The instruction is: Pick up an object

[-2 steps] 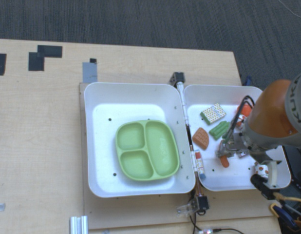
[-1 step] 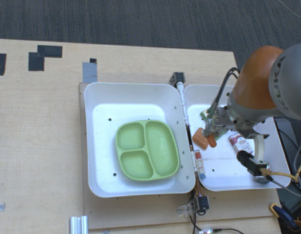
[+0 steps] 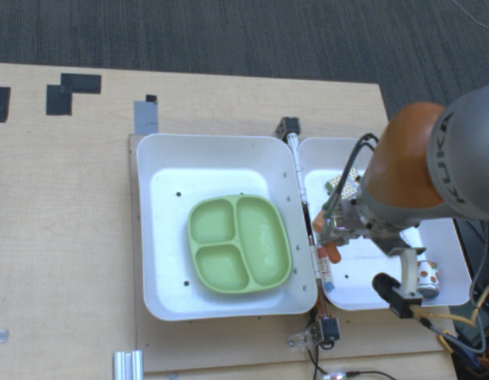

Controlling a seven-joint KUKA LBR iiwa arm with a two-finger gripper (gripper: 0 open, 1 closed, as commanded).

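The letters "KUKA" could be read on the grey arm (image 3: 466, 165) with its orange band, which was reached low over the right shallow white bin (image 3: 458, 291). The gripper (image 3: 330, 232) was seen at that bin's left wall, just above a small orange object (image 3: 332, 253); its grasp could not be told. A pale green three-compartment plastic tray (image 3: 240, 244) was lying in the left shallow white bin (image 3: 161, 236), and a small patterned cup-like object (image 3: 429, 276) was seen near the right bin's lower right corner.

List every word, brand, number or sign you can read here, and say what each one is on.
"KUKA", in part: the letters run down the grey arm, beside its orange band.
The small can in the right bin has a printed wrapper, too small to read.
The dark squares on the bench carry no readable text.
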